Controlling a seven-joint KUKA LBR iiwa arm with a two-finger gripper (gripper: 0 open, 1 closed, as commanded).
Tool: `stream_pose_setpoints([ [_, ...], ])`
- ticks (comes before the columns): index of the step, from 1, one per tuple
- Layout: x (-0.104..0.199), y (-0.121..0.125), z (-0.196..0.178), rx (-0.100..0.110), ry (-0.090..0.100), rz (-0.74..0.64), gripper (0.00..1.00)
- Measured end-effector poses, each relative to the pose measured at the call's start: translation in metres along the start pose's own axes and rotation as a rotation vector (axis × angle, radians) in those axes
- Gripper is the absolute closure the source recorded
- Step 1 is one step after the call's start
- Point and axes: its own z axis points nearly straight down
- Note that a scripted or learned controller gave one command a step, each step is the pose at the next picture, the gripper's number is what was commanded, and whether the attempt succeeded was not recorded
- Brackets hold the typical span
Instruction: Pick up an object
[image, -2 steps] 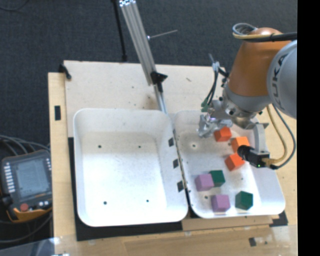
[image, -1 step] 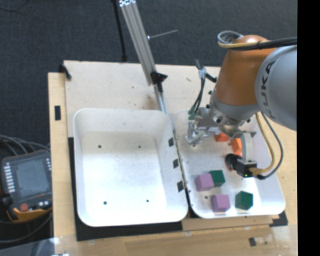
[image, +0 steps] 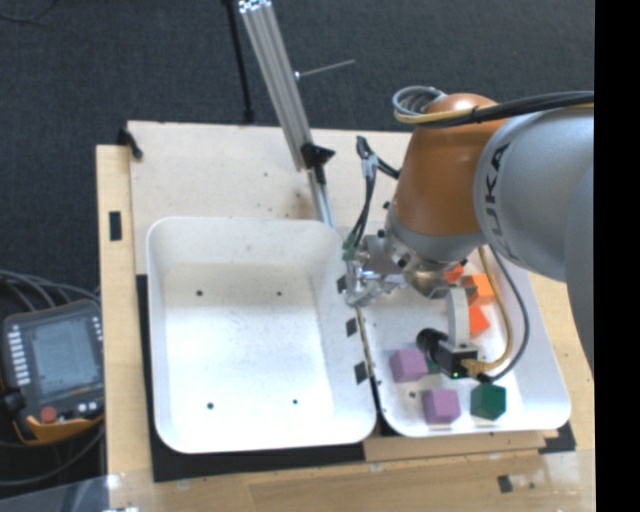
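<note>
My gripper (image: 368, 278) hangs below the grey and orange arm, over the far left part of the right bin (image: 545, 400), close to the wall between the two bins. Two purple blocks (image: 408, 364) (image: 440, 405) lie in the near part of that bin, with a dark green block (image: 488, 401) to their right. Orange pieces (image: 480, 305) lie further back in the same bin, partly hidden by the wrist. Nothing shows in the gripper's grasp.
The left bin (image: 180, 250) stands beside the right one, sharing a raised wall. A slanted metal rail (image: 285, 100) rises from the bench behind the bins. A teach pendant (image: 55, 360) lies off the bench at the left.
</note>
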Motion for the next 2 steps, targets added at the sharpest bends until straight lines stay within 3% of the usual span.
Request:
stream_pose_setpoints([
  [1, 0.0378, -0.0220, 0.0079, 0.000, 0.000, 0.000, 1.00],
  [2, 0.0360, -0.0212, 0.0077, -0.002, 0.001, 0.006, 0.00],
])
